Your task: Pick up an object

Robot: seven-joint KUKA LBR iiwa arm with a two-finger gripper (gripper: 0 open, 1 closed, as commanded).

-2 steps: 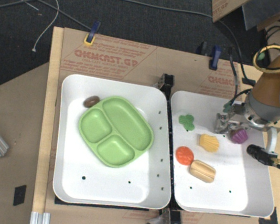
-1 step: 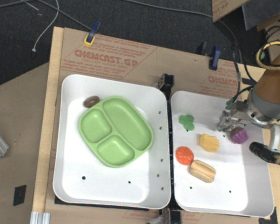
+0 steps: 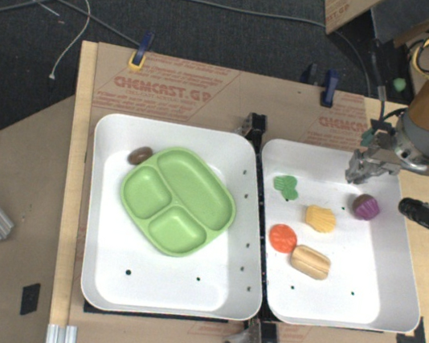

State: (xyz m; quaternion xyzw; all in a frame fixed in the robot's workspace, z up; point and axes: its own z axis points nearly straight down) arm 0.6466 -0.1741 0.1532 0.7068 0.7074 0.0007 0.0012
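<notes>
In the right bin (image 3: 387, 309) lie several small food toys: a green leafy piece (image 3: 286, 187), a yellow piece (image 3: 320, 219), a red-orange round one (image 3: 283, 237), a tan bread roll (image 3: 310, 262) and a purple piece (image 3: 366, 207). My gripper (image 3: 358, 174) hangs over the bin's far right corner, just up and left of the purple piece. Nothing shows between its fingers. The left bin (image 3: 100, 270) holds a green divided plate (image 3: 178, 200) and a small brown object (image 3: 140, 155) beside the plate's far left edge.
Blue clamps (image 3: 142, 49) (image 3: 329, 88) pin the cardboard base at the back. A black bracket (image 3: 255, 124) sits between the bins at the far side. Cables lie on the dark floor at the upper left. The near half of the right bin is bare.
</notes>
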